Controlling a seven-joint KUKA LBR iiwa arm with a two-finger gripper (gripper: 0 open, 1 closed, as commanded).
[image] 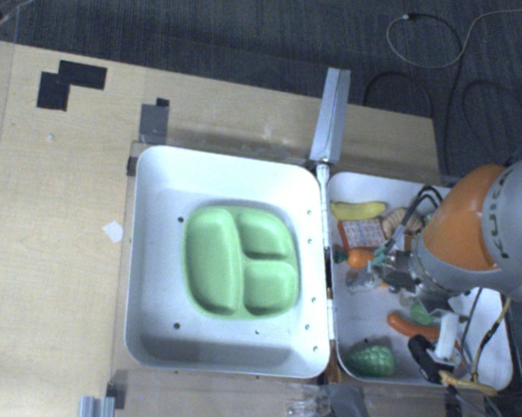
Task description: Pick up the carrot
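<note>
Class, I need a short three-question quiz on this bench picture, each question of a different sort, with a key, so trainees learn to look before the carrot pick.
1. True or false: the green divided tray lies in the right bin.
2. Which item lies nearest the far rim of the right bin? A) the banana B) the carrot C) the dark green bumpy item
3. Fill in: the arm carries an ______ band above its wrist.

Key: 1. False, it lies in the left bin. 2. A. 3. Orange.
</note>
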